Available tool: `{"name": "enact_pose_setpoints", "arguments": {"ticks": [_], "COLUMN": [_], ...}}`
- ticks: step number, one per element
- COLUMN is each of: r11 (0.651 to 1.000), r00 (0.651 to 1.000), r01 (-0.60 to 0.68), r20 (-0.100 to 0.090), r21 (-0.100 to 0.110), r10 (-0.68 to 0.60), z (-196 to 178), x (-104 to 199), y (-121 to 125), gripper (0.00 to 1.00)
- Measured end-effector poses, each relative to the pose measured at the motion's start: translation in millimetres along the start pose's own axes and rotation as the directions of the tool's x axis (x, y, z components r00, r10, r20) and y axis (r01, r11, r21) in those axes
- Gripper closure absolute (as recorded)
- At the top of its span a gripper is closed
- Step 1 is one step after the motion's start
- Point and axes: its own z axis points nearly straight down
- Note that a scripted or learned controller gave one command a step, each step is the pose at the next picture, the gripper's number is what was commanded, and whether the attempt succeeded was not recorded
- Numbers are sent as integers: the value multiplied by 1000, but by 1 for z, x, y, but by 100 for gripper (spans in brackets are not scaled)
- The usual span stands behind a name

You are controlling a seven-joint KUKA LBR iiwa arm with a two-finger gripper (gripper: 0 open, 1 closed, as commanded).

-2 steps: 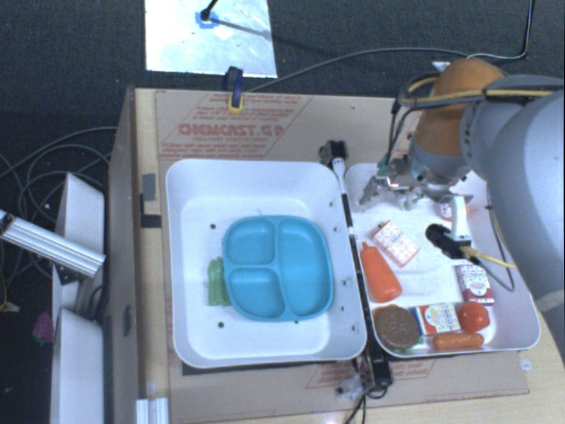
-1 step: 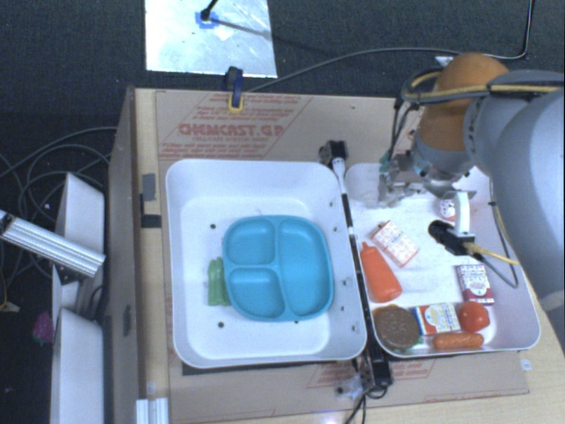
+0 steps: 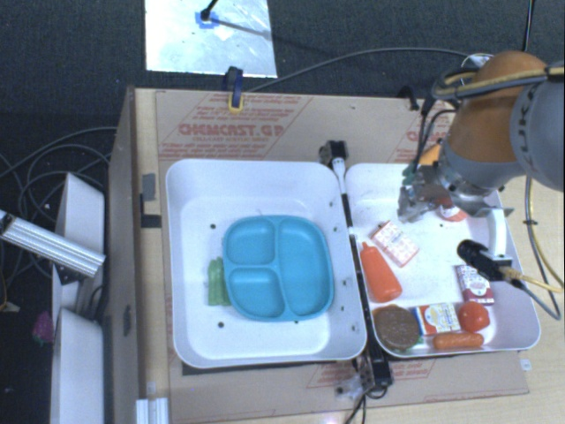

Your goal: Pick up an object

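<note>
The tool (image 3: 415,203) is seen low over the back of the right bin (image 3: 375,182), and whether it is released or clenched cannot be told. Just in front of it a red-and-white checked packet (image 3: 395,243) is lying apart from it, with an orange bottle (image 3: 380,273) beside that — a brown disc (image 3: 397,325), a tomato (image 3: 474,315) and a carrot (image 3: 457,341) are set along the front wall. In the left bin (image 3: 199,184) a blue divided plate (image 3: 277,267) is placed, a green piece (image 3: 216,283) at its left edge.

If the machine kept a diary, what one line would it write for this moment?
arm: over right bin | gripper: low at bin's far end, beside checkered packet | holding: not visible | left bin: blue divided plate
</note>
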Motion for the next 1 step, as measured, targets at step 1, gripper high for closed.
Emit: {"name": "enact_pose_setpoints", "arguments": {"ticks": [1], "r11": [1000], "r00": [1000], "r01": [0], "r20": [-1], "r21": [3], "r10": [0], "z": [1], "x": [0], "y": [-1], "gripper": [0]}}
